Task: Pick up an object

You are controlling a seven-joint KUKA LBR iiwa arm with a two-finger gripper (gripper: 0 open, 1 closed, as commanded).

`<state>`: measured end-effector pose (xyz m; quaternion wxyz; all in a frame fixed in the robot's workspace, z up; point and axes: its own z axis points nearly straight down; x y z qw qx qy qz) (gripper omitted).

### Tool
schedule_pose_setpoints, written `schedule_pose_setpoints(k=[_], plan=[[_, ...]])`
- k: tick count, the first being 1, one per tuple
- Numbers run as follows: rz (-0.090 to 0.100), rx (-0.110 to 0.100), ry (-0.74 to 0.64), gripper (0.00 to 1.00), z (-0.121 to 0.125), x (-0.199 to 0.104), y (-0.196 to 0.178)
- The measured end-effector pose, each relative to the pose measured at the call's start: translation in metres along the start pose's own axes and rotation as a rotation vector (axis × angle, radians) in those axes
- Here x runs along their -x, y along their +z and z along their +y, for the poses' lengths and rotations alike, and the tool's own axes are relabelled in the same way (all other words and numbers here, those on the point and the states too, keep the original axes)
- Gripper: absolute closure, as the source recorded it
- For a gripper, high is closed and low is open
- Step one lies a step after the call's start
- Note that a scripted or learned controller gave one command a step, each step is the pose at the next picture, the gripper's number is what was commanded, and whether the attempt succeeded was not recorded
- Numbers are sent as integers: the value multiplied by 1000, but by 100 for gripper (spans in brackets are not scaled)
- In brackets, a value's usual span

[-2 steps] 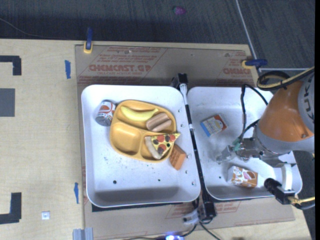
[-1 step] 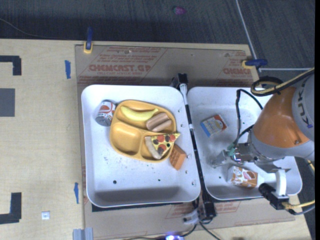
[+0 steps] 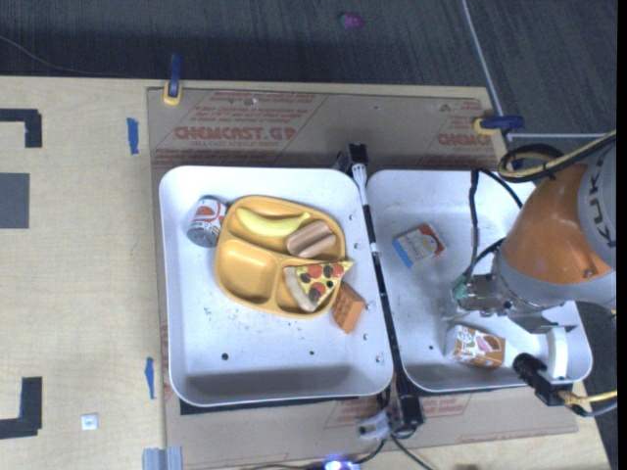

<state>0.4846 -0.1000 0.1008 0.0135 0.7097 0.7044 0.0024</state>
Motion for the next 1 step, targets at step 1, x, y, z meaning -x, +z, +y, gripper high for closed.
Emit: schedule_pose_setpoints(k=[1], plan=[[0, 0, 0, 0, 0, 0, 0]])
